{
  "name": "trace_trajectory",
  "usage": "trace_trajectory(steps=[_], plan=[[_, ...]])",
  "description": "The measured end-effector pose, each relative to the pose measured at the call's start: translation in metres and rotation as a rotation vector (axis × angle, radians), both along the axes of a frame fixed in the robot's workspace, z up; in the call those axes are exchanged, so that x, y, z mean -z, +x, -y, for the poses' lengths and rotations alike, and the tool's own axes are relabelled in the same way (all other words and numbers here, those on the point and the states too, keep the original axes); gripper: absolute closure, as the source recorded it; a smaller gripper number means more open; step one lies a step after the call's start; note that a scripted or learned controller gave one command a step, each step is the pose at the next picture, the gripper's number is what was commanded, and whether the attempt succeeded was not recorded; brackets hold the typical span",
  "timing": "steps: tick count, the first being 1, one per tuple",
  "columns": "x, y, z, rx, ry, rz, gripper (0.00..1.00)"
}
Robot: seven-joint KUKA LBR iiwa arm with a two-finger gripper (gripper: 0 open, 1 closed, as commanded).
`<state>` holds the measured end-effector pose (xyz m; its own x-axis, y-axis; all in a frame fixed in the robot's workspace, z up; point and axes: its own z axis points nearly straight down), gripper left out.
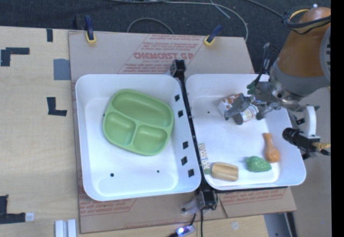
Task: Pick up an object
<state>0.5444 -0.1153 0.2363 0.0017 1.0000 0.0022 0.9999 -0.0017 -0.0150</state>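
In the right bin (215,139), a small white, brown and orange can (235,102) lies on its side near the back. My gripper (248,112) hangs right over it, open, with one dark finger (235,113) at the can's left front and the other to its right. Part of the can is hidden under the gripper, and I cannot tell whether the fingers touch it. An orange drumstick-shaped toy (270,149), a green broccoli-like toy (258,164) and a tan bread loaf (224,171) lie along the bin's front right.
The left bin (88,139) holds a green divided plate (138,122). A black divider with clips (186,123) runs between the bins. The arm's grey and orange body (303,53) stands over the right bin's far right corner.
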Motion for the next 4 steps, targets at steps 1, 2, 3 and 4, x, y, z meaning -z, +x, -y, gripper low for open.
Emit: trace_trajectory(steps=[1, 2, 3, 4], plan=[[-0.007, 0.003, 0.0, -0.004, -0.002, 0.013, 0.0], [0.048, 0.004, 0.01, -0.002, -0.003, 0.009, 0.0], [0.112, 0.004, 0.009, -0.002, -0.002, 0.008, 0.0], [0.154, 0.004, 0.009, -0.003, -0.004, 0.013, 0.0]])
